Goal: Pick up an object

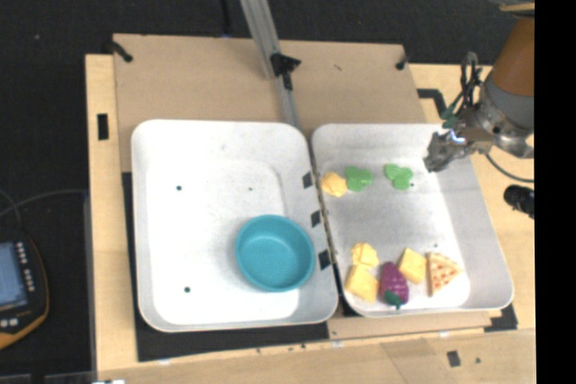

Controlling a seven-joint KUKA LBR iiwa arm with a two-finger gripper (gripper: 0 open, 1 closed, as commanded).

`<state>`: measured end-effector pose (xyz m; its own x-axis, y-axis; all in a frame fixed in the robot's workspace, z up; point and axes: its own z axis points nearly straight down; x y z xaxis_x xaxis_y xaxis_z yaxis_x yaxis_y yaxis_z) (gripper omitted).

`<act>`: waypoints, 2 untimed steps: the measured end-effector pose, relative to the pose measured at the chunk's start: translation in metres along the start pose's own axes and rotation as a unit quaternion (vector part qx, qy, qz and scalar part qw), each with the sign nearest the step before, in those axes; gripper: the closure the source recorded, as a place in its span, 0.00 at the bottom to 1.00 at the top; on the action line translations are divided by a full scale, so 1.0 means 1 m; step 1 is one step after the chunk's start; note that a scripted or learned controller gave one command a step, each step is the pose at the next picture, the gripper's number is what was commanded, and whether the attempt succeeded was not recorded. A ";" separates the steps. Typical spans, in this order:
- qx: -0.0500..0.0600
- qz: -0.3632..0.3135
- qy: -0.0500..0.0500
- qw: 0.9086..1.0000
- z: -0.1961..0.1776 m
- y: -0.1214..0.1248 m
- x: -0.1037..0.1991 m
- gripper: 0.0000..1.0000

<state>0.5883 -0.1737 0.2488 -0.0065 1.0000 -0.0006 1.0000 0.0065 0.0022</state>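
**Seven toy foods in reach, none taken yet**

Two white bins sit side by side on the bench. The left bin carries a teal bowl. The right bin carries all the small toys: a yellow piece, a green piece and a second green piece in a row near the far wall, then two yellow blocks, a purple grape bunch, a yellow wedge and a pizza slice clustered at the near wall.

The gripper hangs over the far right part of the right bin, just beside the second green piece and apart from it. At this size I cannot tell how its pincer is set, and nothing shows in its grasp.

I judge this the approach step, with no pick made. The nearest candidate is that green piece; the next move calls for a short shift left to centre over it, then a straight descent.
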 end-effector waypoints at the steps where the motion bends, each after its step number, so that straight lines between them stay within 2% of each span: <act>1: 0.000 0.000 0.001 1.000 0.004 0.009 0.057 1.00; 2: 0.000 0.000 0.001 1.000 0.008 0.027 0.097 1.00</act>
<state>0.6146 -0.0770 0.2412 -0.0065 1.0000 0.0007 1.0000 0.0065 0.0020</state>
